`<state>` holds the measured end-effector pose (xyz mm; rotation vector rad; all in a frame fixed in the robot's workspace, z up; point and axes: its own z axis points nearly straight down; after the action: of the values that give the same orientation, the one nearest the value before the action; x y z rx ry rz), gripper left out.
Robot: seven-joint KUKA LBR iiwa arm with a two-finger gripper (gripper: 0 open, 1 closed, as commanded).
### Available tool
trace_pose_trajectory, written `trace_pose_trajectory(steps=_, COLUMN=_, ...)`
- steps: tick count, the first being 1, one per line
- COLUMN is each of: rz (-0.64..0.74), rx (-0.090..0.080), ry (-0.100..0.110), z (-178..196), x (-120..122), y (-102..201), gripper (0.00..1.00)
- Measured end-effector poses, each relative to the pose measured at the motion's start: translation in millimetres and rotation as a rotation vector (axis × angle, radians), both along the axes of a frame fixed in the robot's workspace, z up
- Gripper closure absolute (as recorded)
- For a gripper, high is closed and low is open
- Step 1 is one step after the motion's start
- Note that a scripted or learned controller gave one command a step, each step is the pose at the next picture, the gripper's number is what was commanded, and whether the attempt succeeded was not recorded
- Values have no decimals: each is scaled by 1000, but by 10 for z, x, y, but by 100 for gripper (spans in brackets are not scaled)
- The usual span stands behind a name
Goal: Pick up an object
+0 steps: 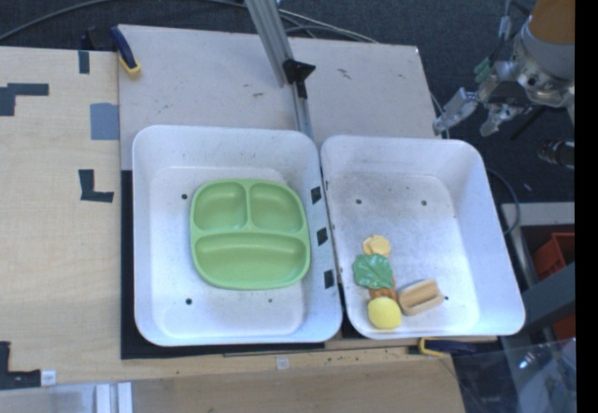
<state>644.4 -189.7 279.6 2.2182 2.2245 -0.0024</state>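
Several small toy foods lie in the near part of the right bin [467, 168]: a yellow ball [384, 312], a green leafy piece [373, 271], a small yellow-orange piece [377, 246] and a tan bun-like block [420, 296]. My gripper [474, 115] hangs beyond the right bin's far right corner, outside and above it, well away from the toys. Its fingers are spread apart with nothing between them.
A green divided plate [249, 234] sits in the left bin [149, 215]. A slanted metal pole [266, 14] rises behind the bins. Cables run over the dark floor at the back, and a blue-and-yellow clamp [124, 50] sits at the board's far left corner.
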Motion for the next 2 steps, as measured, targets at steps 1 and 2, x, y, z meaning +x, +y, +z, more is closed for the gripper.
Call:
trace_pose_trajectory(steps=1, rz=0, rx=0, ry=0, z=0, x=0, y=-1, gripper=0)
trace_pose_trajectory(steps=2, rz=-1, rx=1, ry=7, z=-642, x=10, y=-24, gripper=0)
